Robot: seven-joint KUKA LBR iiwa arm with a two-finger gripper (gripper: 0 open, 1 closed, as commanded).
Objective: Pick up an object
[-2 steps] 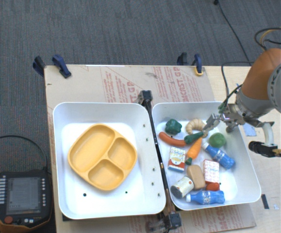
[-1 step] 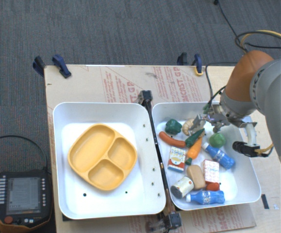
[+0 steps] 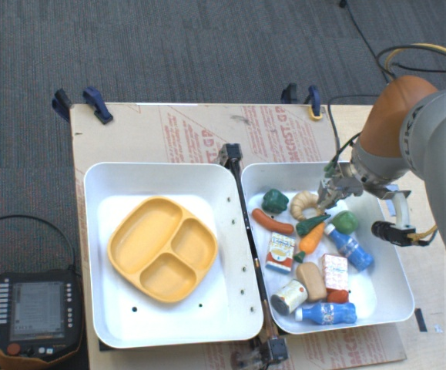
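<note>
Over the right bin [image 3: 404, 297], the gripper [image 3: 332, 193] hangs beside the croissant [image 3: 306, 203], and the toys lie so close together it could slip or grab two.

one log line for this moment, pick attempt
phase: reaching | gripper: low in right white bin, above tan croissant toy | left bin: yellow divided plate

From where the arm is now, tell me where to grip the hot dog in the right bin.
Take the hot dog across its narrow middle, coming straight down from above. It lies flat and long on bare bin floor, with open room along its left side; the croissant sits close off its right end.
</note>
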